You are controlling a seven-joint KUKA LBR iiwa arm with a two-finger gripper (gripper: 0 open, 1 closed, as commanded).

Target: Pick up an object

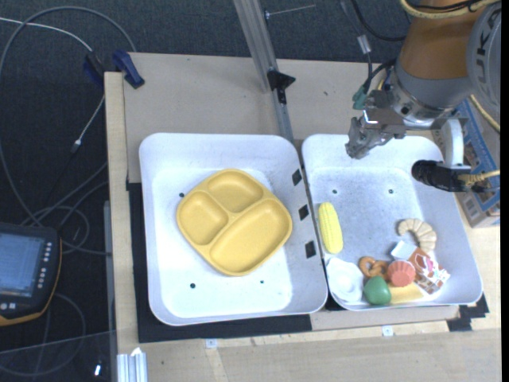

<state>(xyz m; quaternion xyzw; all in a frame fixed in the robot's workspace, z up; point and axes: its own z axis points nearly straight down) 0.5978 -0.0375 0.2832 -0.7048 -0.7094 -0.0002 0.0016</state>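
My gripper (359, 146) hangs over the far edge of the right bin (374, 193), below the orange-banded wrist, with nothing visibly between its fingers. A yellow corn cob (329, 227) lies at the bin's left side, well below the gripper. In the near right corner sit a croissant (417, 231), a pretzel (371, 266), a green round fruit (377, 291), a red round piece (401, 274), a white item (345, 277) and a red-and-white cake slice (430, 270).
The left bin (163, 181) holds a yellow divided plate (233, 221). A metal pole (258, 30) rises behind the bins. A black cylinder (437, 175) juts over the right bin's right rim. Cables and a tablet (24, 269) lie on the floor at left.
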